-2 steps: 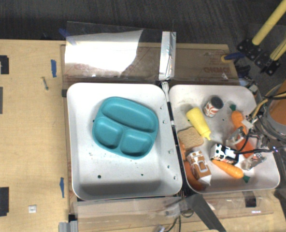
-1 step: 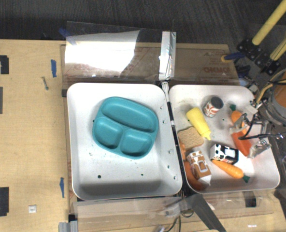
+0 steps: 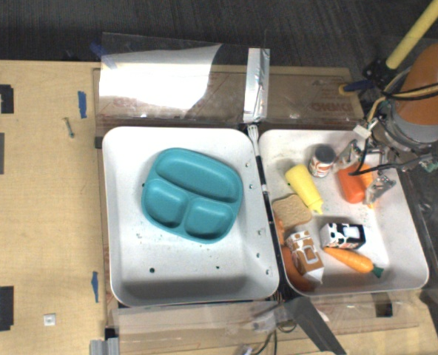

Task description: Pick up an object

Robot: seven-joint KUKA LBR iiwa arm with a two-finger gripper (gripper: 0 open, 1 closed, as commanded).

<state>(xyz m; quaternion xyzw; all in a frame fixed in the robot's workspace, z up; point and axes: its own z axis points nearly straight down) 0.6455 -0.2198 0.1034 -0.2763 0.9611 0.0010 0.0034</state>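
Roughly, pincer (image 3: pixel 363 172) over right bin (image 3: pixel 411 261), grip state unclear, orange obj (image 3: pixel 351 186) partly hidden.

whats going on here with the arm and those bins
A grey robot arm with an orange band reaches into the right white bin, its gripper down by an orange block. Nearby lie a yellow bottle and an orange carrot. The left white bin holds a teal divided plate.

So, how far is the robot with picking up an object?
Nothing looks lifted yet. The hand is down in the right bin, at an orange object. The yellow bottle, carrot and small can lie there. Left: a grip that shows, then the lift.
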